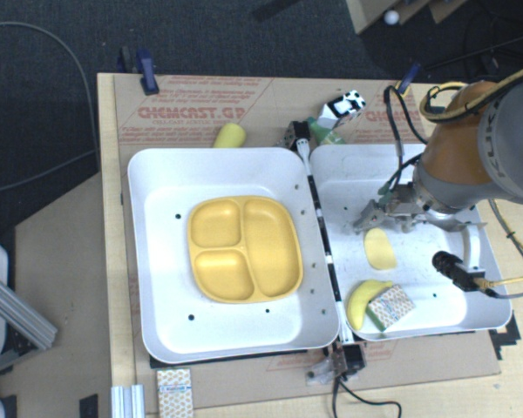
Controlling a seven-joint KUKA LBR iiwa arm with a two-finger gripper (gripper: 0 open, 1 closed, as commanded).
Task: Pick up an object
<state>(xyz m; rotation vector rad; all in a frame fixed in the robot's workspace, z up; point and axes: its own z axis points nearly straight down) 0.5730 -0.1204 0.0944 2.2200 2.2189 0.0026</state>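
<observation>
While the gripper (pixel 385 219) hangs low in the right bin (pixel 349 181), we cannot tell whether its fingers are spread or pressed together. Just below them lies a pale yellow piece (pixel 380 249), the nearest thing to take; we judge a short straight descent over its middle would serve best, closing only once the fingers straddle it. Further below sit one banana (pixel 361 301) and one small packet (pixel 390 306), touching. We count two bins, one yellow tray (pixel 244 249) in the left bin (pixel 157 259).
</observation>
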